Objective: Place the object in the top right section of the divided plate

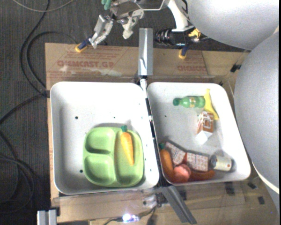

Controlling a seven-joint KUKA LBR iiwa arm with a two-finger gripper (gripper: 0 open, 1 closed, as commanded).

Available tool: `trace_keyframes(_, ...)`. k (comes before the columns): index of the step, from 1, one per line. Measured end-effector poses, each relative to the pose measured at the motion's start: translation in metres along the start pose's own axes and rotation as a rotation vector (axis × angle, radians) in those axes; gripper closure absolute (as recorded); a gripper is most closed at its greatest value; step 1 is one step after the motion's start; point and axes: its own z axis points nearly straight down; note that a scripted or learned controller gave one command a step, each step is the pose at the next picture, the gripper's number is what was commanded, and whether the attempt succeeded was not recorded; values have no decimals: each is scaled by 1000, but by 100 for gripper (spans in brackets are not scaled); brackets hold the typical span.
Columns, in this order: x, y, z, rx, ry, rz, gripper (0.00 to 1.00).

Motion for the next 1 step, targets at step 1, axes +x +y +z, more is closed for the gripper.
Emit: trace_keyframes(1,0,0,0,0,0,0,0)
